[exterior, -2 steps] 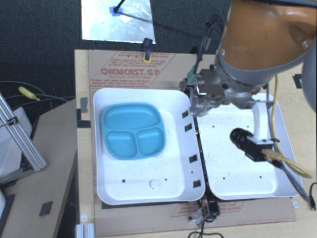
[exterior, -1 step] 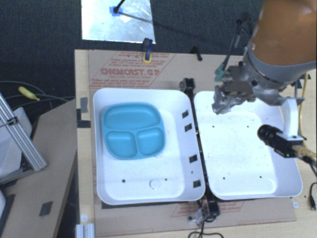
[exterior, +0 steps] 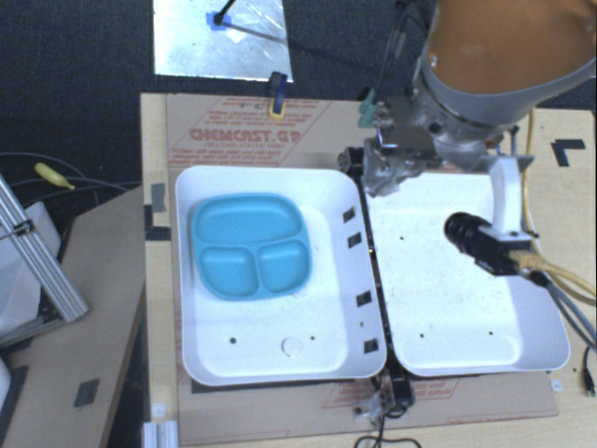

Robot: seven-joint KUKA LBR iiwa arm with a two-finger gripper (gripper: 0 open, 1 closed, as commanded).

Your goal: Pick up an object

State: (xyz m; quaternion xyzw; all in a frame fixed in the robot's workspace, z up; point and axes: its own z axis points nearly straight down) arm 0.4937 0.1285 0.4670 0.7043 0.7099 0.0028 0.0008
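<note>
A blue divided plate [exterior: 250, 245] sits flat in the left bin [exterior: 207, 351], toward its far-left part, three compartments facing up. Over on the right, the arm [exterior: 504, 35] hangs above the far edge of the right bin [exterior: 466, 343]. The tool [exterior: 392, 171] hovers near the far-left corner of that bin, just beside the divide between the two bins, well apart from the plate; whether it's released or clenched, I cannot tell. The counter [exterior: 242, 129] shows red lettering behind the bins.

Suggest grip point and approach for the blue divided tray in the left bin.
Probably the blue tray's raised outer rim, from straight above, one finger inside and one outside. It lies flat on the left bin floor, so no side face offers purchase. The near edge has open floor around it.
</note>
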